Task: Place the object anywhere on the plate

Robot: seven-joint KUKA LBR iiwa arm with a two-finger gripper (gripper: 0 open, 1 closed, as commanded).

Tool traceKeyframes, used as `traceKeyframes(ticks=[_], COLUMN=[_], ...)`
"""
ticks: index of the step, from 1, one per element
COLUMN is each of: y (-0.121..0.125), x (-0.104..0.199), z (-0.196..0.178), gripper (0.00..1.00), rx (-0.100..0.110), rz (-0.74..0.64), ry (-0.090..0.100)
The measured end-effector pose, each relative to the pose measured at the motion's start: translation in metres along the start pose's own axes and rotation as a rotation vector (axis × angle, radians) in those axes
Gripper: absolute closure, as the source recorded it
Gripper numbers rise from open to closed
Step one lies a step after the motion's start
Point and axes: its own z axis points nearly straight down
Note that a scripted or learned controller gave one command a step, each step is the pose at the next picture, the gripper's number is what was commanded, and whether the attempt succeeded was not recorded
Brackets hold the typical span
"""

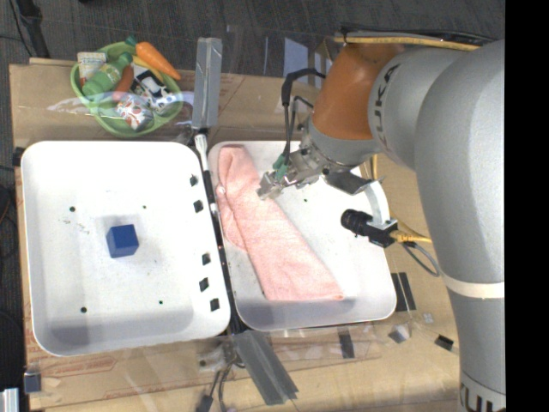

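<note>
We saw the claw (273,183) low over the right bin (369,273), at the upper part of the bin's floor, its tip just at the edge of the pink towel (274,243). From this angle we could not tell whether the claw was released or clenched, nor whether it touched the cloth or only hung just above it.

The towel lay as one long folded strip. It ran from the bin's upper corner beside the claw, slanting down and away toward the bin's near wall. It was soft pink with a plain nap, rumpled at the top end and flatter at the bottom.

The other loose piece was a blue cube (123,239), small, solid in colour and sharp-edged. It sat flat and alone on the floor of the left bin (51,187). That put it well apart from the claw, across the rims where the two bins meet, and lower in the view than the claw.

Beyond the claw, on the worktop (34,84) past the left bin's far corner, stood a green bowl (90,110) heaped with toy food. An orange carrot (156,58) lay on top.
</note>
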Motion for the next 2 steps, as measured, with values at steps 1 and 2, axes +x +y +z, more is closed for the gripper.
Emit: traceKeyframes(ticks=[1,2], y=[0.0,0.0], x=[0.001,0.049], z=[-0.041,-0.049], gripper=[1.0,1.0], rx=[-0.004,-0.002], rz=[-0.008,-0.414], ry=[-0.002,-0.003])
